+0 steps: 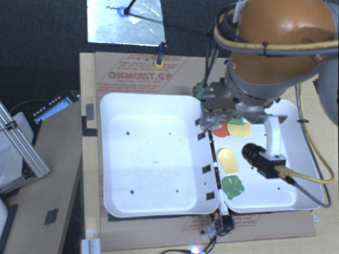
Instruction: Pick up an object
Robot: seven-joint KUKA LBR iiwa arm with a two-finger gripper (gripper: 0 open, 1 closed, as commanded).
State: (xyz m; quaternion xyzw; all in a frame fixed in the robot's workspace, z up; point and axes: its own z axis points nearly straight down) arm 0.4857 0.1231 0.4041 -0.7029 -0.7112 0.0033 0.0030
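Note:
My gripper [212,121] hangs over the left edge of the right bin [265,197], close to the divider between the two bins. Right beside it lie a red-orange piece [221,130] and a yellow piece [240,129], with a bit of green [237,121] showing behind them, partly hidden by the wrist. Lower in the same bin lie a pale yellow oval [228,160] and a green crumpled piece [232,186]. Nothing can be seen between the fingers.
The left bin [151,155] is a white tray with small dark dots on its floor. Both bins rest on a cardboard sheet [140,73]. A shiny metal plate [125,14] lies at the back. The large orange-grey arm covers the upper right bin.

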